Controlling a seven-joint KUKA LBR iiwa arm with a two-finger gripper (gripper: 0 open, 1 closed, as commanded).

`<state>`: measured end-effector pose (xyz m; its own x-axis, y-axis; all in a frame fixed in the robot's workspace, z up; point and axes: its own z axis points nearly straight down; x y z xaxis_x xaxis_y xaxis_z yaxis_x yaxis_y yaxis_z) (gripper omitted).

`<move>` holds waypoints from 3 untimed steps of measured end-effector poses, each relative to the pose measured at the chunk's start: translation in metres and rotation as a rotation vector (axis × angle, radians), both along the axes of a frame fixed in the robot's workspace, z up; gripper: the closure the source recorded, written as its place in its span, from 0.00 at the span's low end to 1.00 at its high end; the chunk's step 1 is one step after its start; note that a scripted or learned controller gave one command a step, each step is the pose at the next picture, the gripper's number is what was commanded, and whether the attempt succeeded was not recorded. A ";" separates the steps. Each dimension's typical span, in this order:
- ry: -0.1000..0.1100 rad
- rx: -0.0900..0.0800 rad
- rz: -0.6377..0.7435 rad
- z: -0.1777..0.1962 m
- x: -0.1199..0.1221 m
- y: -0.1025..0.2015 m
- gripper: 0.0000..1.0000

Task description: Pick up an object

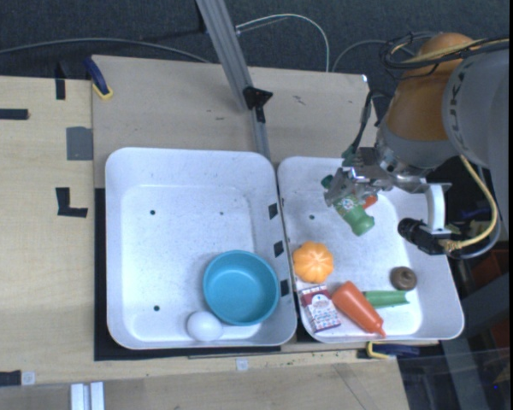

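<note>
Pale wooden bench surface [34,254] carries two shallow white bins side by side. At the right, the grey arm with its orange band [427,101] reaches over the right-hand white bin [440,310]. The left-hand white bin [154,220] holds a round blue bowl [240,287] and a small white ball [204,325] touching the bowl's lower left rim. The two-finger gripper [352,196] sits over the right bin's upper part, closed around a green object with a red patch [359,216]. Lower in that bin lie a toy carrot, orange with a green top [363,304], a round orange fruit [313,261], a red and white packet [321,309], and a small brown disc [403,277].
</note>
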<state>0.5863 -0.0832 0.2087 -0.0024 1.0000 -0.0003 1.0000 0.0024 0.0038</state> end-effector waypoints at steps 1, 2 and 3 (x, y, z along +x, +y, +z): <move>-0.002 -0.001 -0.001 0.063 0.002 -0.005 1.00; 0.006 0.001 0.005 0.047 0.004 0.056 1.00; 0.006 0.002 0.005 0.044 0.005 0.119 1.00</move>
<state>0.5913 0.0361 0.2525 -0.0079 1.0000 0.0017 1.0000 0.0079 -0.0022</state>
